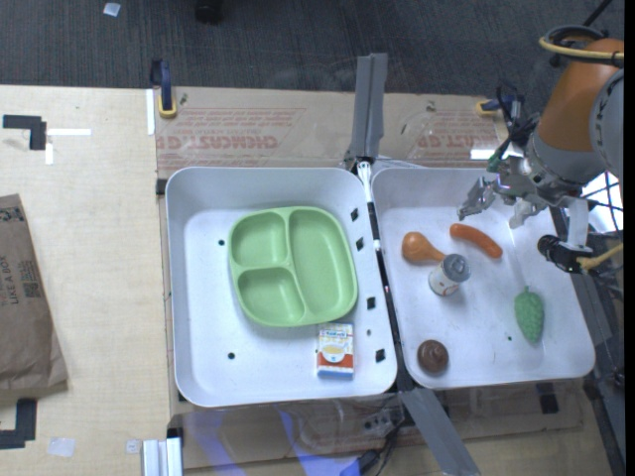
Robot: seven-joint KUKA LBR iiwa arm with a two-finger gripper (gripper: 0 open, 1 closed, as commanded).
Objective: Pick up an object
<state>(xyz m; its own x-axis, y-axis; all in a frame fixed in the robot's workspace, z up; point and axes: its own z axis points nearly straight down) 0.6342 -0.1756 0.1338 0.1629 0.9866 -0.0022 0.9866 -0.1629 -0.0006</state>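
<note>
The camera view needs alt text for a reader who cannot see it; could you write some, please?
A grey arm's gripper hovers over the right bin, near an orange carrot, among small toy foods. The left bin holds a green divided plate and a small carton.

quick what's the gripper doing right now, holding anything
Gripper: open, holding nothing, poised above the far part of the right bin, near the orange sausage-shaped toy.
</note>
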